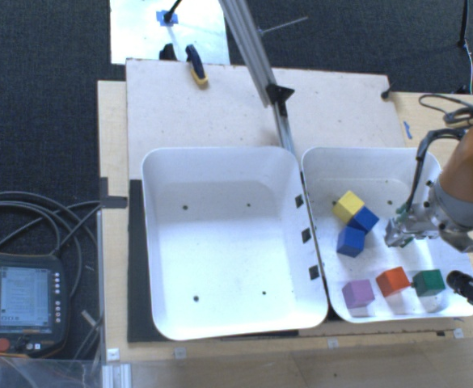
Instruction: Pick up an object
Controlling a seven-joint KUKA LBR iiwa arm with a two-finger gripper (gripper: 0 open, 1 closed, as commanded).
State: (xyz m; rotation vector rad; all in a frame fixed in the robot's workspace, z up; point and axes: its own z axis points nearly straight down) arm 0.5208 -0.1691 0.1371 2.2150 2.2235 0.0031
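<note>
Camera view has our gripper hovering at right of frame, near the orange cube; honestly we can't tell its state. We're mid-approach, so next it needs lowering onto one block.

Grey arm; orange band; metallic tool.

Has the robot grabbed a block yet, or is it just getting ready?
Nothing is picked up yet. The gripper hangs over the right bin, and all the blocks lie on its floor: yellow, two blue, purple, orange and green. Grabbing and lifting are left.
</note>
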